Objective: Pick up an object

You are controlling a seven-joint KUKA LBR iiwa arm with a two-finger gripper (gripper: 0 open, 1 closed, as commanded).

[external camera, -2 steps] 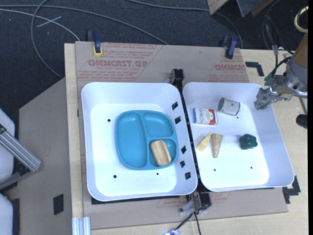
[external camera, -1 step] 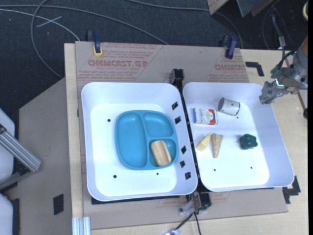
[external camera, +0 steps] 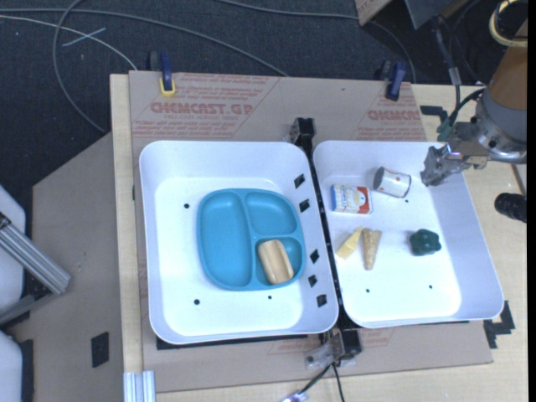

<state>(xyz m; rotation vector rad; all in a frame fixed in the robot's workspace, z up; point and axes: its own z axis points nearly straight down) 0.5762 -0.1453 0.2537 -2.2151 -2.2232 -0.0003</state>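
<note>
Arm [external camera: 502, 115] cropped at right, fingers [external camera: 435, 167] blurred

The arm [external camera: 509, 99] is cut off by the right edge. The gripper [external camera: 437, 167] is too small to show how its fingers stand. The label on the small carton [external camera: 349, 198] is unreadable.

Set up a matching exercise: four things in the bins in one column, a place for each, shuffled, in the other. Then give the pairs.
Things:
1. bread roll
2. green object
3. small carton
4. metal cylinder

Places:
A. right bin, nearest the tool
B. blue tray's lower right compartment
C. right bin, near its right wall
D. right bin, beside the divider

Pairs: 1-B, 2-C, 3-D, 4-A
</note>
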